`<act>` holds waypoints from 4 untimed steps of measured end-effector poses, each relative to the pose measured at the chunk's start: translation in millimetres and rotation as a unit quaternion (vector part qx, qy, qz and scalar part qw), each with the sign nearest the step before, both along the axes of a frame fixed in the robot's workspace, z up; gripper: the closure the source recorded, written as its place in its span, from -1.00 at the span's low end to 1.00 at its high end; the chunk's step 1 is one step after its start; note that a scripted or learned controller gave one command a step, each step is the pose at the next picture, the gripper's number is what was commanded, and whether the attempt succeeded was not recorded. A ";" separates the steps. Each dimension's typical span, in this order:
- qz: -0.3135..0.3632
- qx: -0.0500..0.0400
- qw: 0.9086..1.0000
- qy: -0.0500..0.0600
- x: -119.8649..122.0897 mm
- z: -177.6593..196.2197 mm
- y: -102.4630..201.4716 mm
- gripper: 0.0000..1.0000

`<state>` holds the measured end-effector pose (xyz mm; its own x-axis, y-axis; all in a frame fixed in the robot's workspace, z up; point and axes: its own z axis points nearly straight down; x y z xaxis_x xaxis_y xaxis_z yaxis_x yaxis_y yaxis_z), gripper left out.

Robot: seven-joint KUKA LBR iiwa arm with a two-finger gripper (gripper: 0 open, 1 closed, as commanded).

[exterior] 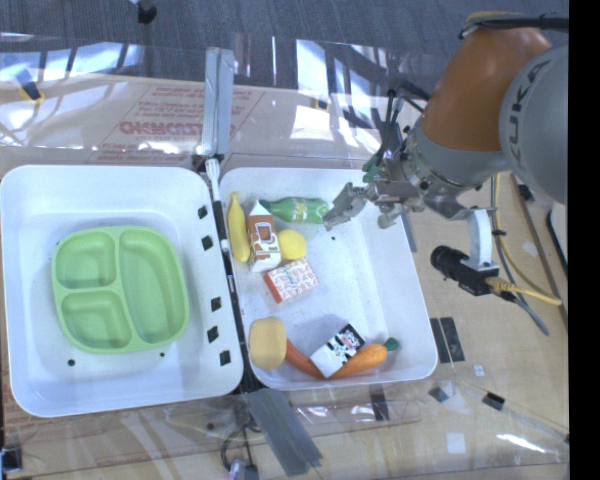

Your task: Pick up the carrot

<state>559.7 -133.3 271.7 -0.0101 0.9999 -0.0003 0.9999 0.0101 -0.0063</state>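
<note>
On the left side of the bench, the left bin (20, 268) is carrying a green divided plate (120, 288), which is playing no part in this job.

Moving right, the right bin (405, 298) is holding everything else. Along its left wall a banana (237, 228) is lying lengthwise, with a small carton (263, 243) and a lemon (293, 245) just beside it. A green bottle (298, 209) is lying near the bin's far edge, and an orange-and-white box (292, 282) is sitting towards the middle.

At the bin's near edge a yellow apple-like fruit (268, 341) is resting in the near left corner. The carrot (365, 359) is lying near that same edge, towards the right corner, pointing along it with its green top to the right. A black-and-white carton (341, 348) is touching it and partly covering its left end. A second orange piece (300, 358) is showing to the left of that carton; it could be another carrot.

Further right, the gripper (365, 201) is hanging over the far right corner of the bin, well apart from the carrot. Its jaws are looking spread apart and are grasping nothing.

By my judgement the task is hardly begun: the carrot is lying untouched, and the approach, the descent, the closing and the lift are all left to do.
</note>
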 end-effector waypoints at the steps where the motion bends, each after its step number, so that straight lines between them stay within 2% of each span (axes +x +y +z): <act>1: -0.050 0.000 0.999 0.000 32.7 -67.8 0.2 -1.00; 2: -0.040 -0.001 0.999 -0.002 -15.5 46.3 -43.3 -1.00; 3: 0.125 0.001 0.992 0.000 -22.8 -86.6 -69.6 -1.00; 4: 0.127 0.001 0.992 -0.002 -64.0 -182.8 -77.0 -1.00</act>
<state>495.8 -210.2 88.9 -0.2618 0.9651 0.0022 0.9651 0.2618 -0.0026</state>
